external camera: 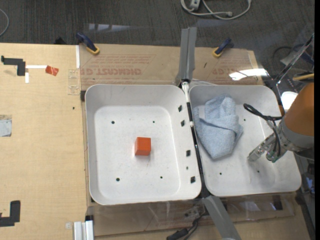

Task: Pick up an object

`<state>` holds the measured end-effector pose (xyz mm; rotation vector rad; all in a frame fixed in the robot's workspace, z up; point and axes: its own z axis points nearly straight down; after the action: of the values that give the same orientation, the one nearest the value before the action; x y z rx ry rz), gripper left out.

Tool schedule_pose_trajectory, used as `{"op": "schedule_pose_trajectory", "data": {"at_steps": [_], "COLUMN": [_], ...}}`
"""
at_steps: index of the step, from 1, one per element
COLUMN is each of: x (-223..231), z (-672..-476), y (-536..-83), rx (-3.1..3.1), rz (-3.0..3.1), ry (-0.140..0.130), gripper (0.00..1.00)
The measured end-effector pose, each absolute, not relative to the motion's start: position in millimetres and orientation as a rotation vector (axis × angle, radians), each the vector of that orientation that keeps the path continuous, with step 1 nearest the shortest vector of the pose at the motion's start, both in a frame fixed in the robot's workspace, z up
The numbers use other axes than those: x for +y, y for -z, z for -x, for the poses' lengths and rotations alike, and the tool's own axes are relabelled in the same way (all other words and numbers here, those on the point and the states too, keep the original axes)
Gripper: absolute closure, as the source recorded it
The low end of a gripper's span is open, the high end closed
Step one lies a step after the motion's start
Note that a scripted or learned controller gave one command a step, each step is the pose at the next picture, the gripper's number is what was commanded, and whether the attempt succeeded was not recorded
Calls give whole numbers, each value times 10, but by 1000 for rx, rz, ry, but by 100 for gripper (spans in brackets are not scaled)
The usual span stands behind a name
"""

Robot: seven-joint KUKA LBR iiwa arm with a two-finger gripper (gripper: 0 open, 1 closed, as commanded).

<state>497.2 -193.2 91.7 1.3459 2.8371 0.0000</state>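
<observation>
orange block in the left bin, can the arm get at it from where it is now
Probably yes: the orange block sits alone on the left bin floor, uncovered. The gripper is over the right bin, beside the blue cloth.

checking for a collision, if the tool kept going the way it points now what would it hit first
The tool slants down and left in the camera view, so it would likely meet the bare floor of the right bin first, short of the blue cloth; depth is unclear.

I see my arm (304, 115) cut off by the right edge, so most of it is lost to me. The gripper (261, 152) is small and blurred over the right bin (280, 184). The crumpled grey cloth (218, 126) hides the bin floor beneath it.
</observation>
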Motion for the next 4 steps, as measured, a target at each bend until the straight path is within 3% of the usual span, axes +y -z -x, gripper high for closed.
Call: {"op": "schedule_pose_trajectory", "data": {"at_steps": [1,2,3,4], "x": [-1837,-2217,-2133,-2216], "z": [-5201,-6302,-6444,-6136], "y": [-1736,-1897,-1745,-1799], "rx": [3049,3121,3118,3101], "rz": [-742,-291,327,472], "ry": [-1,0,0,0], "gripper": [100,100,100,100]}}
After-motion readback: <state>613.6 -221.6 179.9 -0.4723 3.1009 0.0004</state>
